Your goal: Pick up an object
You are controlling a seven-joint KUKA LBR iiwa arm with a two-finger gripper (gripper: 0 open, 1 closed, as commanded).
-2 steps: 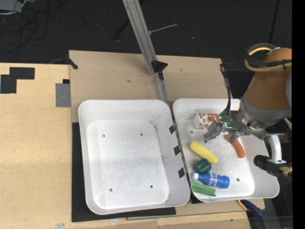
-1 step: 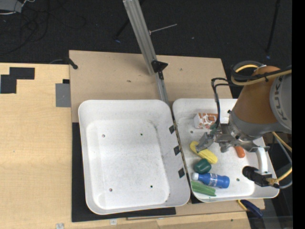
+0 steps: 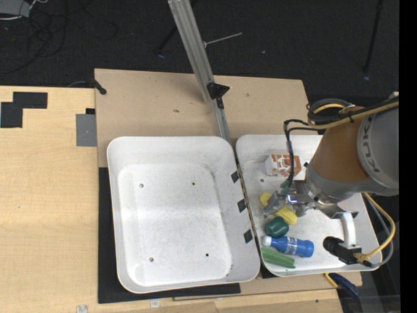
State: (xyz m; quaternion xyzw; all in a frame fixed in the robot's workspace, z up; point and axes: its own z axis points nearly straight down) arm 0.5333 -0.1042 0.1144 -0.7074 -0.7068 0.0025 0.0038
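Right bin, pick target: small yellow piece (image 3: 285, 214) under the wrist.

The yellow piece is seen lying among clutter in the right bin (image 3: 251, 150), touching the green cap (image 3: 277, 227), with the blue bottle (image 3: 291, 244) and green tube (image 3: 279, 259) nearer and a red-and-white packet (image 3: 281, 163) farther. It is judged light, stiff and smooth; a hold across its narrow sides is advised. The gripper (image 3: 291, 197) is placed just above it; the state of the jaws cannot be told. The left bin (image 3: 124, 150) sits beside it on the desk (image 3: 52, 194).

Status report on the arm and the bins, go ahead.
Gripper low in right bin, over yellow piece. Nothing seen held. Green object and blue bottle crowd close.
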